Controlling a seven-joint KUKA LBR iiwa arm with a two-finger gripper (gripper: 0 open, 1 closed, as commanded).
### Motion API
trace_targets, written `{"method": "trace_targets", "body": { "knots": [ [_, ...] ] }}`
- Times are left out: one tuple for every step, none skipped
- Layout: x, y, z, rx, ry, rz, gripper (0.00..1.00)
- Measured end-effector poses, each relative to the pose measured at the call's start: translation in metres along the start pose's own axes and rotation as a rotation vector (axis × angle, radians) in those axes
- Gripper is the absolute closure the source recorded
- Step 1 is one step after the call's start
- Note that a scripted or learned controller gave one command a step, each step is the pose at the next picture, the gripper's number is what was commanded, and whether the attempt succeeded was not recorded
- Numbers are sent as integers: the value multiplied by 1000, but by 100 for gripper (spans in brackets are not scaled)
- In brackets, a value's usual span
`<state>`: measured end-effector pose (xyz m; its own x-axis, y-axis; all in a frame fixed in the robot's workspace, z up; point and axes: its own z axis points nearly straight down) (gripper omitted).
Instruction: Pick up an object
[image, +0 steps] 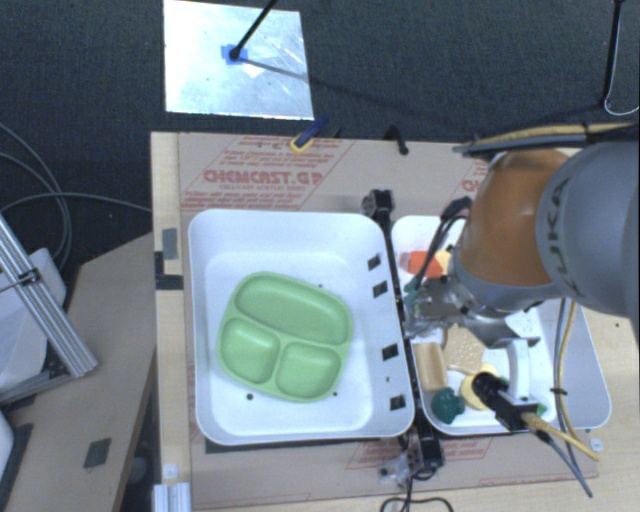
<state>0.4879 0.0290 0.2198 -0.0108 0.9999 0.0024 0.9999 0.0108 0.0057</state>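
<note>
Looming over the right bin (590, 395), the grey arm (595, 240) with its orange band covers most of that bin's floor, so much of what lies there is hidden. The end effector (428, 305) sits low at the bin's 9 o'clock side, close to the wall shared with the left bin (225, 235). It is tucked beneath the wrist and shows only as a blur of metal. I cannot tell whether it is open or closed, or whether it has hold of anything.

A few possible pick objects peek out around it. An orange piece (415, 262) lies toward 11 o'clock in the right bin, partly cut off by the arm and a dark cable. A tan cylinder (432, 366) lies at about 8 o'clock, just below the end effector. Whether the two touch cannot be made out. A dark teal lump (445, 405) rests at 7 o'clock near the front rim. A speckled beige patch (463, 348) beside the cylinder is too covered to identify.

In the left bin, a green divided plate (285, 337) lies in full view, toward 7 o'clock from centre.
</note>
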Motion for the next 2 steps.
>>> {"method": "trace_targets", "body": {
  "knots": [
    [33,-1,24,7,-1,3,100],
    [32,0,12,2,-1,1,100]
  ]
}}
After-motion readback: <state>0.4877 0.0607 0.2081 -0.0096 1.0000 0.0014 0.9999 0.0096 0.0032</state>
